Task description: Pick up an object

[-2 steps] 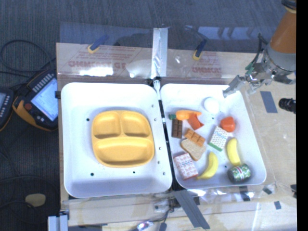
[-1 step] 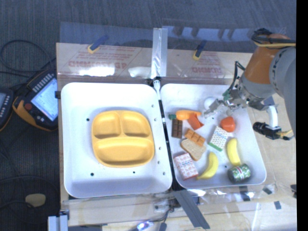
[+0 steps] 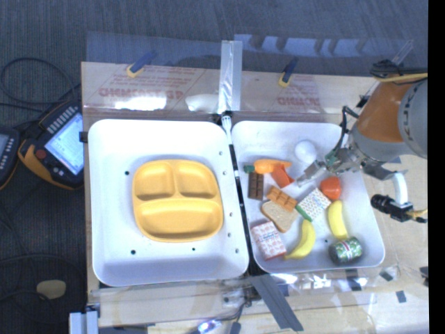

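Note:
The right bin [image 3: 361, 132] holds a heap of toy food. In it are an orange carrot [image 3: 270, 165], a chocolate bar [image 3: 256, 184], a waffle [image 3: 282, 198], a slice of toast [image 3: 277, 216], a white ball [image 3: 304, 150], a red tomato [image 3: 332, 186], a checkered packet [image 3: 313, 203], two bananas [image 3: 303, 240] [image 3: 337, 220], a green can [image 3: 345, 250] and a pink wafer pack [image 3: 268, 239]. My gripper [image 3: 314, 170] reaches in from the right. It hangs low between the white ball and the tomato, above the checkered packet. I see nothing held in it.
In the left bin [image 3: 104, 207] lies a yellow divided plate [image 3: 177, 199]. A raised wall [image 3: 235, 186] separates the two bins. A teach pendant [image 3: 59, 148] and cables lie off the bench to the left. The arm's orange band [image 3: 382, 113] is over the right bin's far right corner.

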Robot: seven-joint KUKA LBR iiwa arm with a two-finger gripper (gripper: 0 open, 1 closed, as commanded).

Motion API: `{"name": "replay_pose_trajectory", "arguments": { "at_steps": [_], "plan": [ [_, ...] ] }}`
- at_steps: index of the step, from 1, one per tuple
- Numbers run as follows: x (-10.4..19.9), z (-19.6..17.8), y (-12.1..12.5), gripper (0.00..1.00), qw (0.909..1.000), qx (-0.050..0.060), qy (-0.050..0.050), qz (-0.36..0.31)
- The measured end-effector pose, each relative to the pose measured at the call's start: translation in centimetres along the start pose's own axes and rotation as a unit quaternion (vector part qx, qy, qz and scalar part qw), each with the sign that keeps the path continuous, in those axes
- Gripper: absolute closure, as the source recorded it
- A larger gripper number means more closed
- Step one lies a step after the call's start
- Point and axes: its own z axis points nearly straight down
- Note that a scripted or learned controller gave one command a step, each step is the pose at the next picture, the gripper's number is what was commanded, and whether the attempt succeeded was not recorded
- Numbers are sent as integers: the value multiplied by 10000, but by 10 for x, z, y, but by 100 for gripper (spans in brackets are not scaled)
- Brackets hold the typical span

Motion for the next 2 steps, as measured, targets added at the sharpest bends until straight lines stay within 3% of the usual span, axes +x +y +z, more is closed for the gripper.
{"name": "replay_pose_trajectory", "arguments": {
  "at_steps": [1, 2],
  "plan": [
    [9, -2, -58, 0, 9988, -14, -14, -480],
    [6, -10, -58, 100, 9989, -14, -42, -464]
  ]
}}
